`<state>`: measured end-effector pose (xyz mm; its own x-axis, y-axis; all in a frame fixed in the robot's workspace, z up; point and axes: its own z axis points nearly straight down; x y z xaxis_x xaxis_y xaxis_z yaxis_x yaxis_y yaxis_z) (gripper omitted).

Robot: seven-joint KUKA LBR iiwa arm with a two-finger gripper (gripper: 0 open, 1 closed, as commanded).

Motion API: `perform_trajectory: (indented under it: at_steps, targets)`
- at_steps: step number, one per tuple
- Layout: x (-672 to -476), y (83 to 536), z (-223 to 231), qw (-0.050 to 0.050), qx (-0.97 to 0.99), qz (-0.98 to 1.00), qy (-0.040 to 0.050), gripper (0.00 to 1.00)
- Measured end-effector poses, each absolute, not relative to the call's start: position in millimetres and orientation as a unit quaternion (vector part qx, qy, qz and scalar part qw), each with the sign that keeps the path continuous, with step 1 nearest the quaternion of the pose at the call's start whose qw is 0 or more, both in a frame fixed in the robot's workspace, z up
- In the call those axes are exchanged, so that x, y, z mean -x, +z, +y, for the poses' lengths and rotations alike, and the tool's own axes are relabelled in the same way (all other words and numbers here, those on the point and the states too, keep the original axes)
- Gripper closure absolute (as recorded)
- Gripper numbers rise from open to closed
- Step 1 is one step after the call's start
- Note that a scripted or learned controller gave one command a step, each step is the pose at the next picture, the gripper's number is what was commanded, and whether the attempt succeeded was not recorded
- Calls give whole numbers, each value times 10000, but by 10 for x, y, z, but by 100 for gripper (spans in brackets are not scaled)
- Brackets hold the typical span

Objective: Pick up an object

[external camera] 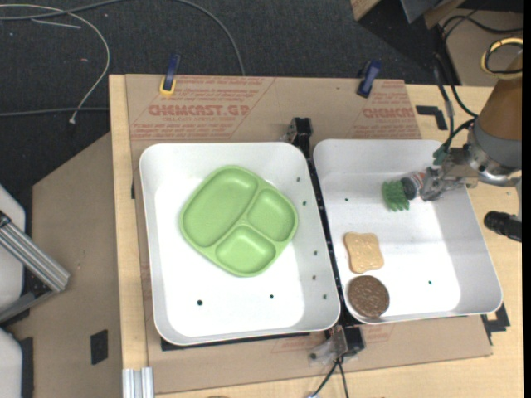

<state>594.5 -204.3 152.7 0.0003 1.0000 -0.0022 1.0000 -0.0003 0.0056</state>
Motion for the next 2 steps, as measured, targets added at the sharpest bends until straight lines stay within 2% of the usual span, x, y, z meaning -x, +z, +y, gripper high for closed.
perform_trajectory:
  at_steps: [2]
  targets:
    - [-5899,2519,-2008,36,-7067,7075,18,100]
